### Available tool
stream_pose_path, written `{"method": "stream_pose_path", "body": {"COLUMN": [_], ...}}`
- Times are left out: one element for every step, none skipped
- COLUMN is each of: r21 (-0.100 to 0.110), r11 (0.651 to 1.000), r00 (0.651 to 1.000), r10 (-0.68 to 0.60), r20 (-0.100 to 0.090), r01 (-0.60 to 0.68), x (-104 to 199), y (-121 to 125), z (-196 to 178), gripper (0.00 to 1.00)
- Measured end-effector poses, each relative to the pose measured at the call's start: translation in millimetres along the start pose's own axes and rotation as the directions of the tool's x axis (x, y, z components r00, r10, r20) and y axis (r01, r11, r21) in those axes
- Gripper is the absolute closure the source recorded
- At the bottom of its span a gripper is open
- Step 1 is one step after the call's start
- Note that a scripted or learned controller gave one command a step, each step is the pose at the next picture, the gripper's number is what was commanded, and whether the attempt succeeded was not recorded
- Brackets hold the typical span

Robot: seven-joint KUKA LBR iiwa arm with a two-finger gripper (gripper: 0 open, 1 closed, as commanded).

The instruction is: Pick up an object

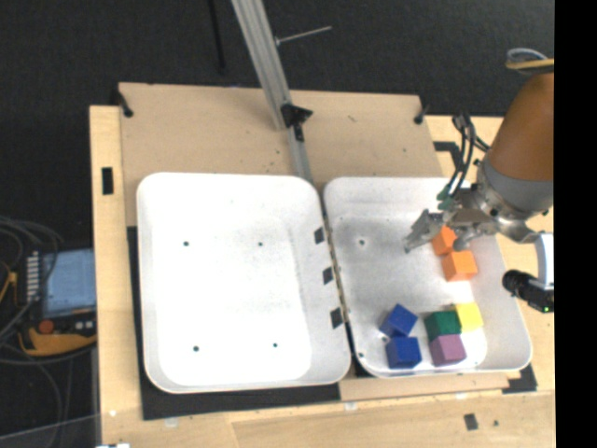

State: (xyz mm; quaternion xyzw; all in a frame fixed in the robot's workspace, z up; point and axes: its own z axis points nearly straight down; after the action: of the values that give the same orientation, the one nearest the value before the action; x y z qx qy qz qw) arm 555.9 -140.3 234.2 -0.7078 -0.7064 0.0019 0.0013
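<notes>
My gripper [444, 231] hangs over the upper right part of the right bin [373, 213], fingers spread open. A small orange block [444, 242] lies between the fingertips, which stand apart from its sides. A second orange block [459, 266] sits just below it. Near the bin's front edge are two blue blocks [401, 319] [404, 352], a green block [443, 324], a yellow block [469, 316] and a purple block [449, 348].
The left bin [159, 203] lies beside the right one, with small black clips along their shared edge. A slanted metal pole [264, 49] rises behind the bins. A black fitting [525, 287] sticks in at the right bin's right rim.
</notes>
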Motion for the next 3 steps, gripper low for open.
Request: {"method": "stream_pose_path", "body": {"r21": [0.001, 0.000, -0.009], "r11": [1.000, 1.000, 1.000], "r00": [1.000, 1.000, 1.000], "r10": [0.001, 0.004, 0.012], "r20": [0.000, 0.000, 0.000], "r01": [-0.001, -0.004, -0.012], "x": [0.3, 6.4, 5.0], "y": [1.6, 5.4, 7.6], "z": [63.4, 122.7, 107.9], "gripper": [0.00, 0.00, 1.00]}}
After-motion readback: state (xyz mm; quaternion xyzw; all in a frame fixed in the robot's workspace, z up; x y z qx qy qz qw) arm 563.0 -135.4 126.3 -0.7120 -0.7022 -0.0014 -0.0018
